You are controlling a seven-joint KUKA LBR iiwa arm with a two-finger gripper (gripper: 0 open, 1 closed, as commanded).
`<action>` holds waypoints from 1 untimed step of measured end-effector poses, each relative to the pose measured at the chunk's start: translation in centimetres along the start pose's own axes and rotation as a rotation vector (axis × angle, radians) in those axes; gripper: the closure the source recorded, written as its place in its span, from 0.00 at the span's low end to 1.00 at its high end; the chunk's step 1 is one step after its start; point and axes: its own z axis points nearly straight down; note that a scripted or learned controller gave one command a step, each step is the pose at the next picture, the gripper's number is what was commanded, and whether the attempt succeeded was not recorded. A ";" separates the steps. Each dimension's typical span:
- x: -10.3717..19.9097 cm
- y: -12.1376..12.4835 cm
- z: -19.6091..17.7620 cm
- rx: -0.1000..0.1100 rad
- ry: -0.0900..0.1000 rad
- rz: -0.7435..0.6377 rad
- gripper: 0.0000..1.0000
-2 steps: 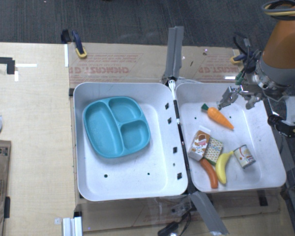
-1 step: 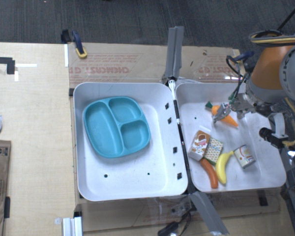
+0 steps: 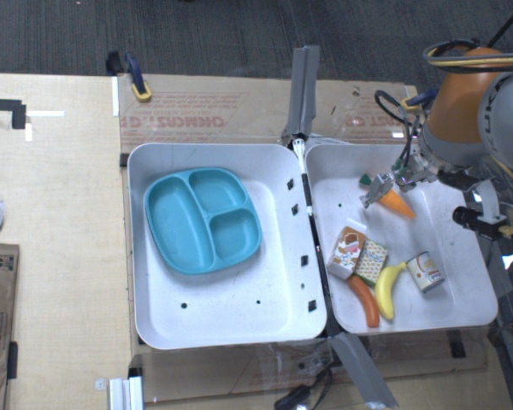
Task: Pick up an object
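In the frame's upper right, the gripper (image 3: 381,190) pinches an orange carrot (image 3: 398,203) above the right bin (image 3: 462,254). A blue plate (image 3: 203,220) lies in the left bin (image 3: 154,306).

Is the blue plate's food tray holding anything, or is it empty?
Empty. The blue plate lies flat in the left bin, and all three of its compartments show bare blue.

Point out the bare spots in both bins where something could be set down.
Left bin: bare floor in front of and to the right of the blue tray. Right bin: bare upper-left corner and a patch between the carrot and can. Crowded: the lower left, where boxes, banana and sausage cluster.
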 end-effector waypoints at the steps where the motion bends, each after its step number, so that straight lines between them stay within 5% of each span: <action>1: -0.1 0.0 -0.7 0.001 0.000 0.002 1.00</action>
